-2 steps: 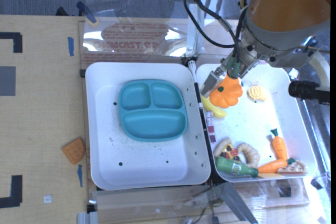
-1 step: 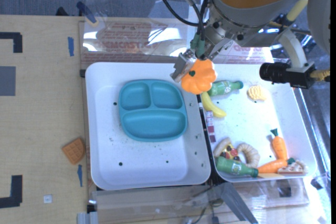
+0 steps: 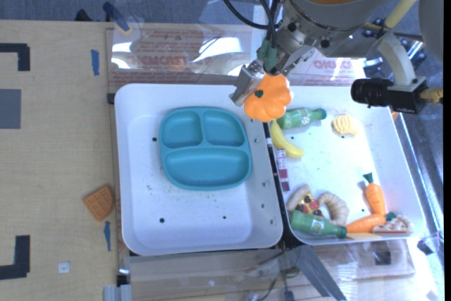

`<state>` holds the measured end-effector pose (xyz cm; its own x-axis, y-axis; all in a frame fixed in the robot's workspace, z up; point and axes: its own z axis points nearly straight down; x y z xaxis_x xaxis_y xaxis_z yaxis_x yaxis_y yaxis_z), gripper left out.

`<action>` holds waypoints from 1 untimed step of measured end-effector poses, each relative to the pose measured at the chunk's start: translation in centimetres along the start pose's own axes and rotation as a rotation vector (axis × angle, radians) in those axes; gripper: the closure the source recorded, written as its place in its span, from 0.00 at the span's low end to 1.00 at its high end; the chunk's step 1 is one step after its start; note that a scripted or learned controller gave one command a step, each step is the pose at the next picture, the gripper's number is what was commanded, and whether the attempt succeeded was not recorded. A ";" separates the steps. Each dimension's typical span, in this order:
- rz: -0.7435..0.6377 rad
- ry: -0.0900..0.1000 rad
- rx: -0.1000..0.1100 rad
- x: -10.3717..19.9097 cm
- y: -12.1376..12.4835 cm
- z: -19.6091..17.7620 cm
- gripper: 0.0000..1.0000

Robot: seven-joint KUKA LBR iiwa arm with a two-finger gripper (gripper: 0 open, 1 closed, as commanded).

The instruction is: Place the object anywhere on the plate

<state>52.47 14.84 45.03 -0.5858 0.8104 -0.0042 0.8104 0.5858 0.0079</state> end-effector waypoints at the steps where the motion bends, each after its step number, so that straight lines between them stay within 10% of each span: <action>1: -0.318 0.001 0.001 2.3 -3.8 -3.7 1.00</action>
<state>48.02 14.49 48.65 -0.8100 0.5864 -0.0051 0.5864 0.8100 0.0059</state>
